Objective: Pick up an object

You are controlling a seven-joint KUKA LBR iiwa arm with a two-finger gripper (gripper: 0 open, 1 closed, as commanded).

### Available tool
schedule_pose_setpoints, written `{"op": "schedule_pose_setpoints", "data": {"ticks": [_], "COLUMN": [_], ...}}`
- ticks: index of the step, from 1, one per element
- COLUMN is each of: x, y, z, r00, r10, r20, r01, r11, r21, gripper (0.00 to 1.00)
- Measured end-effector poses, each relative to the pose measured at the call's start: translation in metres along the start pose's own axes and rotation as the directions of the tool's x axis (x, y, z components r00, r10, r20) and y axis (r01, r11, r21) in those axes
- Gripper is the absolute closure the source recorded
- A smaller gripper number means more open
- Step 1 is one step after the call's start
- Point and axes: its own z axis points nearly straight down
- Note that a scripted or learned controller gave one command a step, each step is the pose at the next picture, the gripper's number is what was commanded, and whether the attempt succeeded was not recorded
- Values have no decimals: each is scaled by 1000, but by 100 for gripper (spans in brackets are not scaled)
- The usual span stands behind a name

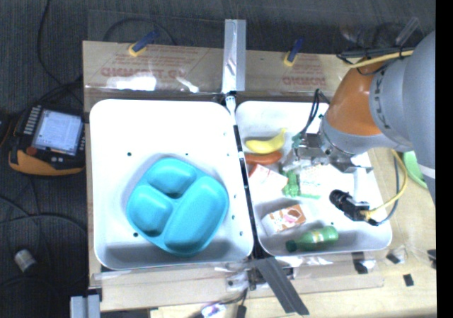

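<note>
The right bin holds a yellow banana at its upper left, with a red-orange item just below it. A green packet lies near the middle. A small pink and white box and a green bottle on its side sit near the front. My gripper reaches down into this bin from the right, just right of the banana and above the green packet. Its dark body hides what lies beneath it.
The left bin bears a blue divided plate. A black cable plug hangs over the right bin's right side. A metal divider stands behind the bins. A handheld pendant lies on the floor at the left.
</note>
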Motion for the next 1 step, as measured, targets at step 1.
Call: {"op": "schedule_pose_setpoints", "data": {"ticks": [1], "x": [76], "y": [-2], "z": [-111], "r00": [1000], "r10": [-24], "r20": [0], "r01": [24], "r11": [999], "r21": [35], "gripper": [100]}}
